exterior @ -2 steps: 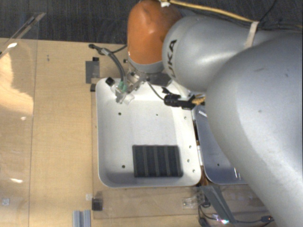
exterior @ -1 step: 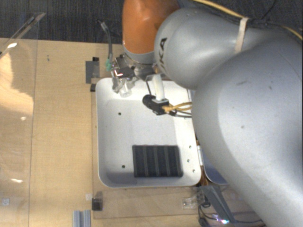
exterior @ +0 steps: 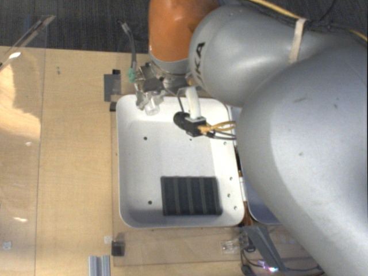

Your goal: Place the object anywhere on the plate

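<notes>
Tool (exterior: 150, 99) over white bin's (exterior: 132, 171) far corner, finger state unclear, black ribbed plate (exterior: 190, 195) near front edge

Arm (exterior: 241, 56) lettering: "KA", dark letters on the grey casing, part of a longer brand name.

A pale wooden bench (exterior: 57, 154) is spreading across the left and bottom of the scene; dark ribbed flooring (exterior: 75, 10) is running along behind it at the top; soft light is glancing off the wood at the far left, leaving a bright patch (exterior: 14, 94); a small black block (exterior: 118, 247) is sitting near the front edge.
</notes>
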Tool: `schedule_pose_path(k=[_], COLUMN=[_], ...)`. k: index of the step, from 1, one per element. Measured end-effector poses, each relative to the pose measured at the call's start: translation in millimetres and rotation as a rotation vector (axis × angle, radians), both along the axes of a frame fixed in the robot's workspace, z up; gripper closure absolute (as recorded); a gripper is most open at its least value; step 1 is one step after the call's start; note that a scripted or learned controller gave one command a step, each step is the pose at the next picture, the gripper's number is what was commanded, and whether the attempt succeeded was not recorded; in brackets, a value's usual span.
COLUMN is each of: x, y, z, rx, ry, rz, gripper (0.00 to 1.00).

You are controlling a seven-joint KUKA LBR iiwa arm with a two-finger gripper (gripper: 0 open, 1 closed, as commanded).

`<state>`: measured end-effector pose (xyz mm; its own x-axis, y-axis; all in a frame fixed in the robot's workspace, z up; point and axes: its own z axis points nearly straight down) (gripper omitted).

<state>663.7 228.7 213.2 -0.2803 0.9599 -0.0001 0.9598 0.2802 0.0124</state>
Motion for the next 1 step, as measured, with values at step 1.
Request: schedule_pose_path(k=[1], x=[0.8], y=[1.9], z=[11.4], rx=[0.002], ry=[-0.006], rz=[0.006], gripper=[1.0])
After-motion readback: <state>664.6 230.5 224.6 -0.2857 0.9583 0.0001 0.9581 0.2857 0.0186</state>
